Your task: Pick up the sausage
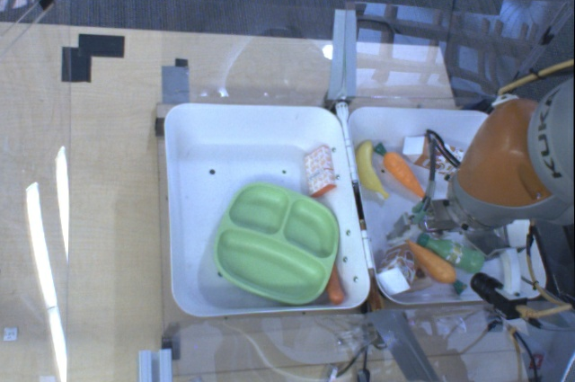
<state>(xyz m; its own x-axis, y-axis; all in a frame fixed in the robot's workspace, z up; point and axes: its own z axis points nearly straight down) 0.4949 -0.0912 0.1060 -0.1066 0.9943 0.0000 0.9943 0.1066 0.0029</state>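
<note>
Over the right-hand shallow white bin (476, 121) hangs the grey arm with its orange band (505, 160), its gripper (429, 211) reaching down among the clutter there; whether it is spread or pressed together cannot be told, since the wrist hides much of it. Beneath and beside it lie a yellow banana (367, 170), an orange carrot (403, 174), a second orange carrot-like piece (433, 262), a green bottle (454, 252) and a crinkled clear packet (396, 262).

The left white bin (193, 155) holds a light green divided plastic tray (277, 243), tilted against the right wall. A small reddish-brown sausage (335, 288) lies in that bin's near right corner, partly tucked under the tray's edge, well apart from the gripper. A small red-and-white printed packet (319, 171) rests just above the tray, near the dividing wall. Both bins sit on the pale wooden counter (99, 218).
</note>
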